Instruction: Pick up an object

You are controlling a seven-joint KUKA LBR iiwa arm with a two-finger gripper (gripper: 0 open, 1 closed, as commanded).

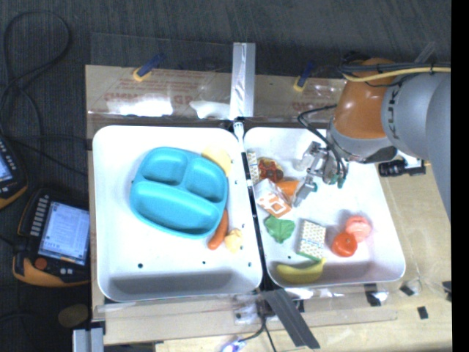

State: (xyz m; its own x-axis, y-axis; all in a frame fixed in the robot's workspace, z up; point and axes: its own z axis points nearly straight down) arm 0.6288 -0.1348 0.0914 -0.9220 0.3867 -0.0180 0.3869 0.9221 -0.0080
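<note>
While the gripper [308,185] hung over the right bin [388,218] | fingers' spread: cannot tell | orange carrot-like piece [288,187] lay beside its tip | likely light, stiff, slick; grasp mid-body.

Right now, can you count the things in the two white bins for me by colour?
Blue: 1, the divided tray in the left bin.
Orange: 2, a carrot left, a wedge right.
Yellow: 3, a piece and a small piece left, the banana right.
Green: 1.
Red or pink: 2.
Patterned packets or blocks: 3.
Total: 12.
</note>
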